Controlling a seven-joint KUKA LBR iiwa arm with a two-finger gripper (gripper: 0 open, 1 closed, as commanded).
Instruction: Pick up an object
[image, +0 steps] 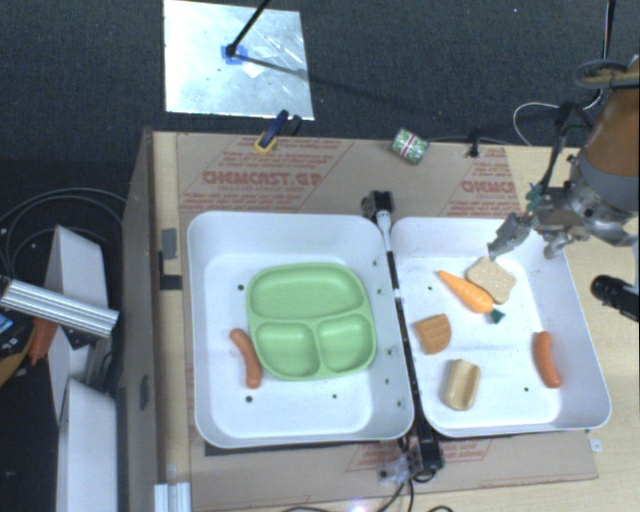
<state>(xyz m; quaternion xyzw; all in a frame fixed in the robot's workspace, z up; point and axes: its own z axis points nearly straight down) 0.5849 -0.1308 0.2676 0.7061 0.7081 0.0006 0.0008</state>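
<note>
Hovering over the right bin (575, 330), gripper (507, 240), finger state unclear, is sitting just above pale bread slice (493, 279) touching orange carrot (467, 291).

A light green tray (308, 320) sits in the white left bin (215, 300). At three o'clock, the white right bin (570, 400) holds an orange carrot (465, 290), tan bread (491, 279) and a reddish sausage (546, 359).
</note>
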